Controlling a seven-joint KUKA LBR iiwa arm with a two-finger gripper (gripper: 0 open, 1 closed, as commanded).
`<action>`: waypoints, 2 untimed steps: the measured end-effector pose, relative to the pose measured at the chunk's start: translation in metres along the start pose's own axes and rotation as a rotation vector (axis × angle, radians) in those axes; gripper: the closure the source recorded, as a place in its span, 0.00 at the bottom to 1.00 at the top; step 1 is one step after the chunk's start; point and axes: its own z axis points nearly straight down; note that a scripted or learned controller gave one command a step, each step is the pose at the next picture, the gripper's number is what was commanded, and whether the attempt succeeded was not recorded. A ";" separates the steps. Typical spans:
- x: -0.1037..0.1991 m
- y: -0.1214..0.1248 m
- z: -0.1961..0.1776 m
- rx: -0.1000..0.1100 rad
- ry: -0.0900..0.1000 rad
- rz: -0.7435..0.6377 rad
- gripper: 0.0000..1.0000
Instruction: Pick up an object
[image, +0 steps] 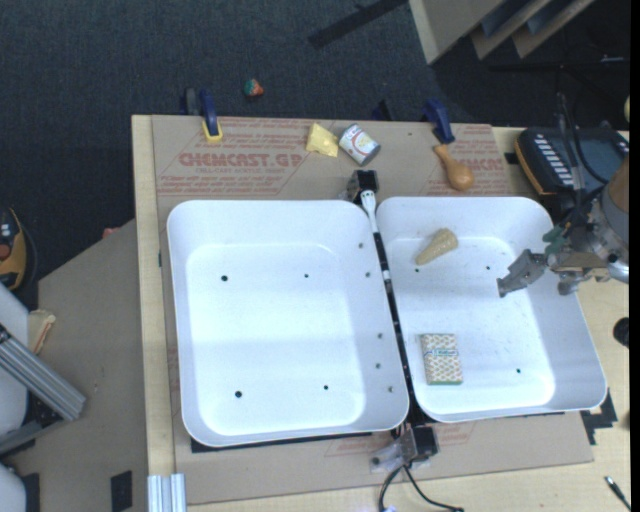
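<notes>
Two candidates in right bin (560, 390): tan cone (436, 245) and flat packet (441, 358), both left of gripper (545, 272); cone nearer, axis diagonal. Fingers spread, nothing between.

Both bins, the left bin (280, 320) and the right bin (500, 330), look like smooth white plastic with a slight sheen. Beneath the bins, the board (300, 160) appears matt brown cardboard or paper with red print. In the right bin, the cone (436, 246) looks matt tan; the packet (441, 358) looks like printed paper. The gripper (535, 272) appears grey metal.
</notes>
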 end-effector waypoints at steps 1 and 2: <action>0.000 0.001 -0.011 -0.003 -0.001 -0.001 1.00; -0.034 0.034 -0.144 -0.020 -0.009 -0.001 1.00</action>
